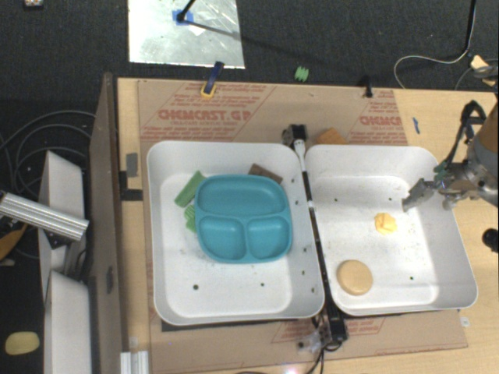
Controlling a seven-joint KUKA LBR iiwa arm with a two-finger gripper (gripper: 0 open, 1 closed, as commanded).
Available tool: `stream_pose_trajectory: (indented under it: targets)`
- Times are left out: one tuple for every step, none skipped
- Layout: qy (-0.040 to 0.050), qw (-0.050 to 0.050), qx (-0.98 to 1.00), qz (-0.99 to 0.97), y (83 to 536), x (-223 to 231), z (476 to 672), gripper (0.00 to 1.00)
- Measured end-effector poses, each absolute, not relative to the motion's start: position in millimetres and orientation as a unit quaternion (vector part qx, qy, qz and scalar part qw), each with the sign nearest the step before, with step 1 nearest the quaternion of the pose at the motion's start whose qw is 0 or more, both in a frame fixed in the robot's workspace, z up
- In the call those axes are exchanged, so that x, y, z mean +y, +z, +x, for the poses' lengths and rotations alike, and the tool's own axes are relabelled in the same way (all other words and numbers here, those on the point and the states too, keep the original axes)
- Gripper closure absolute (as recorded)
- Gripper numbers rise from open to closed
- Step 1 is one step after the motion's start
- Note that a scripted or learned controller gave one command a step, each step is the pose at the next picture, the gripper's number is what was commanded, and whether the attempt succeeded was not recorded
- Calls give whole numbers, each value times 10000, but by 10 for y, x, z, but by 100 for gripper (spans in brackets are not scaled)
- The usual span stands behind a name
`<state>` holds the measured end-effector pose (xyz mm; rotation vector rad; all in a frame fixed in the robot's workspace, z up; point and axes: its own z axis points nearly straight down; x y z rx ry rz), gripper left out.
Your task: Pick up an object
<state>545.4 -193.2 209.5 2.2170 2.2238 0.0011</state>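
Observation:
In the right bin lie a small yellow lump near the middle and a round tan disc toward the front left corner. The left bin holds a blue divided plate, with green pieces tucked under its left edge and a brown block behind it. My gripper hangs over the right bin's right side, just right of and slightly behind the yellow lump, apart from it. I see nothing held in it.
The bins sit on a cardboard sheet on the bench. A black clamp and an orange piece lie at the back between the bins. Cables run along the right.

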Motion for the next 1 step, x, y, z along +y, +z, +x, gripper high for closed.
stream_pose_trajectory:
  targets:
    - [-7, -22, 7094, 7048, 1132, -1793, 5685, 0]
